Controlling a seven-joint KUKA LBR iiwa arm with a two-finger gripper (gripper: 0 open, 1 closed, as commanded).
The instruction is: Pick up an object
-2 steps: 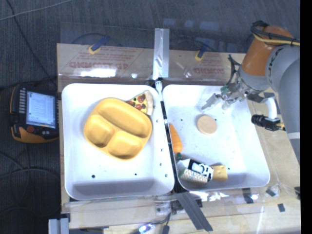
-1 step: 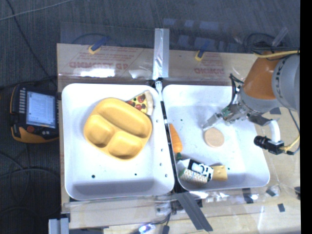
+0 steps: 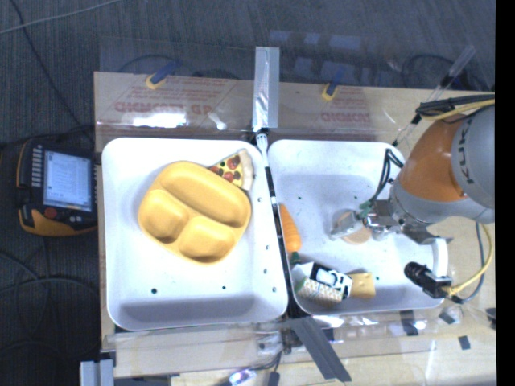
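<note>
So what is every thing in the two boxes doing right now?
Yellow tray: lying in the left bin.
Pizza slice: tucked at the yellow tray's far edge.
Carrot: lying along the right bin's left wall.
Black and white box: lying near the front wall.
Gripper: low in the right bin.

Yellow tray (image 3: pixel 195 210) in left bin (image 3: pixel 129 296), carrot (image 3: pixel 290 227), arm (image 3: pixel 451 171) over right bin (image 3: pixel 322 163)

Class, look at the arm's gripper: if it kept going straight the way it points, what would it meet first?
Probably the carrot by the right bin's left wall; the gripper points left across bare floor, though depth is unclear.
</note>
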